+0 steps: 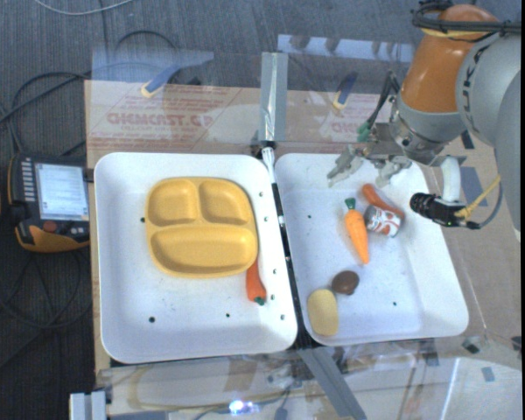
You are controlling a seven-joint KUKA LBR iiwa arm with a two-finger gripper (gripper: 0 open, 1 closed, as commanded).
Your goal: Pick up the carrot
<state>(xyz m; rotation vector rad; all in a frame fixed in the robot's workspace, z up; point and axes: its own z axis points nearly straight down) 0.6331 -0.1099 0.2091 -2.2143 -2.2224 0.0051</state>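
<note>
Carrot (357,234) lies in the right bin (437,309), just below the spread, unladen gripper (362,170).

Both bins, the left bin (122,322) and the right bin (437,296), look like smooth white plastic with a dull sheen. The yellow divided tray (201,226) appears as matt moulded plastic. The carrot (357,234) in the right bin has a smooth, slightly glossy orange skin. The arm's orange band (437,68) is glossy. The floor (70,51) reads as rough grey carpet; the board (175,116) beyond the bins resembles matt cardboard.
</note>
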